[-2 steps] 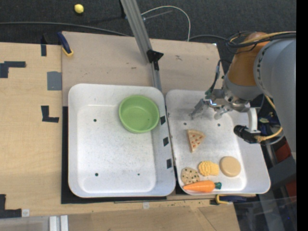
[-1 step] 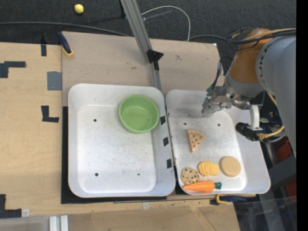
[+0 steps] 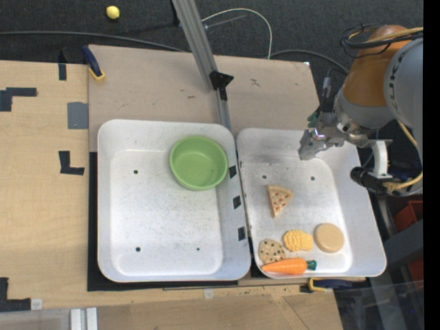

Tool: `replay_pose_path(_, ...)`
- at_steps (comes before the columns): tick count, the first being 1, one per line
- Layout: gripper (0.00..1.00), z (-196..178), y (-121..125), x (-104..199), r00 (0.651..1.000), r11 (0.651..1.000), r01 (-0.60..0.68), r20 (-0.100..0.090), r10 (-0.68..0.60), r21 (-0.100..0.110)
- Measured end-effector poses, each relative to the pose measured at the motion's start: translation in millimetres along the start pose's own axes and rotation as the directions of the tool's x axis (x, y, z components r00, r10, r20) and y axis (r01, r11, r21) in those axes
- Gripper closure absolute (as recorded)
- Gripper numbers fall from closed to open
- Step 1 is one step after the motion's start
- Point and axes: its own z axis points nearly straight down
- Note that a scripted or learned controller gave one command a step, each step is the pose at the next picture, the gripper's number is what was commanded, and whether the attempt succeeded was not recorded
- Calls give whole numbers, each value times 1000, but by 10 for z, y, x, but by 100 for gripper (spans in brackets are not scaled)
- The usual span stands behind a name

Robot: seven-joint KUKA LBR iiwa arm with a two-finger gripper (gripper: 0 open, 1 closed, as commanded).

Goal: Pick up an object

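We see a tan bench (image 3: 41,184) bearing two shallow white bins side by side: the left bin (image 3: 117,253) and the right bin (image 3: 357,260), their inner rims touching. A paler board (image 3: 151,81) lies at the far side.

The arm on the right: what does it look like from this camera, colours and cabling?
The arm is grey, rounded and bulky, with a broad orange band above the wrist. Below that sits a silver-grey metal gripper. Thin yellowish cables loop around the orange part, and a white and black fitting hangs beside the wrist.
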Motion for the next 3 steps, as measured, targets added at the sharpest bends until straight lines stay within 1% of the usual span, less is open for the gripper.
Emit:
replay_pose_path(1,100,-563,-81,-35,1000,1000,0,1,0,-1)
replay_pose_path(2,100,-977,-69,-34,1000,1000,0,0,0,-1)
replay_pose_path(3,100,-842,-33,460,1000,1000,5,-1,-5,5)
